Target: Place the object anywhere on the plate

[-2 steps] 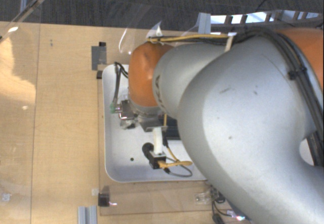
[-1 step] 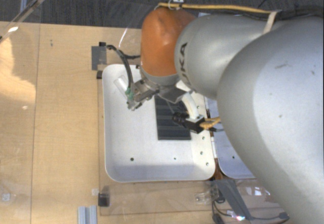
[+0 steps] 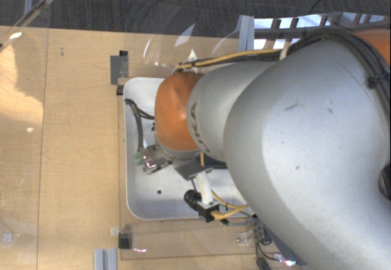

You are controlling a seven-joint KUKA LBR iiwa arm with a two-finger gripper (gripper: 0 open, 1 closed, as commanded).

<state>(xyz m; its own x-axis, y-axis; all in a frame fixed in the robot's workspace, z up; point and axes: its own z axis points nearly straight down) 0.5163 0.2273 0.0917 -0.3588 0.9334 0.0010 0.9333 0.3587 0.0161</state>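
My grey arm with its orange band (image 3: 177, 113) reaches in from the right and covers most of the bench. The gripper (image 3: 149, 162) hangs low over the left part of a white bin (image 3: 133, 198), close to the bin's left wall. A small greenish speck (image 3: 138, 156) shows at the gripper's left tip; what it is cannot be made out. The arm hides whatever lies beneath it.
Black cables (image 3: 137, 113) run along the wrist, and a black and yellow fitting (image 3: 201, 201) hangs over the bin floor. A small dark dot (image 3: 159, 191) marks the bin floor. Wooden bench top (image 3: 67, 140) lies to the left, with black brackets (image 3: 122, 64) at the bin's corners.
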